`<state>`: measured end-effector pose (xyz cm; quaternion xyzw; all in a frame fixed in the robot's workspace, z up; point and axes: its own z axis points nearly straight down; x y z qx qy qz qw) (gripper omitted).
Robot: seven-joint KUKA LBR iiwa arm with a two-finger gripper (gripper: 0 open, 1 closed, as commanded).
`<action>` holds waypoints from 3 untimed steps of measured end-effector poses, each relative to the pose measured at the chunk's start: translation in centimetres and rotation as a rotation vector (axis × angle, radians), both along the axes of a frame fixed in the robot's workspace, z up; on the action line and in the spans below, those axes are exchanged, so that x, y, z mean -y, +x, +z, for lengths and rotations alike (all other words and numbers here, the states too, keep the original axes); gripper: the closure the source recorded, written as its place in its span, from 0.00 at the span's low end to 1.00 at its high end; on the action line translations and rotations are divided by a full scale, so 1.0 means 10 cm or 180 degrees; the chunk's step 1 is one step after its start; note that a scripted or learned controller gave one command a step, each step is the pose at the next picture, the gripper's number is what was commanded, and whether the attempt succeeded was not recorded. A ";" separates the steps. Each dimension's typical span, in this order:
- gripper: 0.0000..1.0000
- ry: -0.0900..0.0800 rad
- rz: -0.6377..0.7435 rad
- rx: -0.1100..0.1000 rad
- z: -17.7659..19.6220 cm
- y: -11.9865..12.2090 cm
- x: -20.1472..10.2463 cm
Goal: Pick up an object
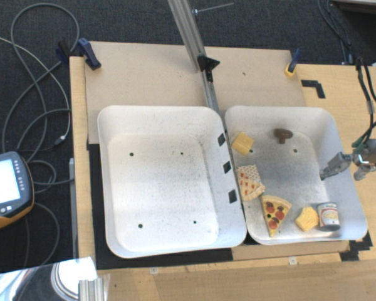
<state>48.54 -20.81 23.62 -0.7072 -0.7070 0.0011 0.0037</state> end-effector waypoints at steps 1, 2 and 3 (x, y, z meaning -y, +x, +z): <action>0.00 -0.0004 0.0002 0.0014 0.02 0.01 0.00; 0.00 0.0003 0.0001 -0.0003 -0.59 0.01 -0.08; 0.00 0.0003 -0.0002 -0.0005 -1.18 -0.08 -0.05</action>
